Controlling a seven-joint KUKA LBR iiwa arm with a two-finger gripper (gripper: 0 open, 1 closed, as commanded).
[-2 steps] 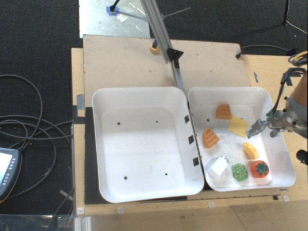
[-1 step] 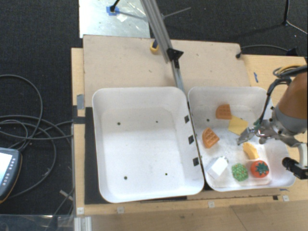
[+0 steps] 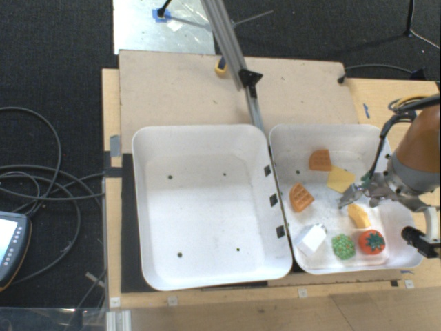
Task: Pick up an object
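The right bin (image 3: 358, 135) holds several small objects. An orange block (image 3: 320, 160) lies toward the back, with a flat yellow piece (image 3: 340, 179) just in front of it. Left of centre is an orange waffle-like piece (image 3: 301, 198). Along the front lie a white block (image 3: 313, 238), a green ball (image 3: 343, 246) and a red tomato-like toy (image 3: 373, 242). A yellow-orange wedge (image 3: 358, 216) sits right of centre. My gripper (image 3: 353, 197) hangs low over the bin, between the flat yellow piece and the wedge, and nothing is visibly held in it.
The left bin (image 3: 200, 205) adjoins the right one along a shared wall with black clips. The arm reaches in over the right bin's right rim. A slanted metal pole (image 3: 231, 43) crosses the back board. Cables lie on the floor at left.
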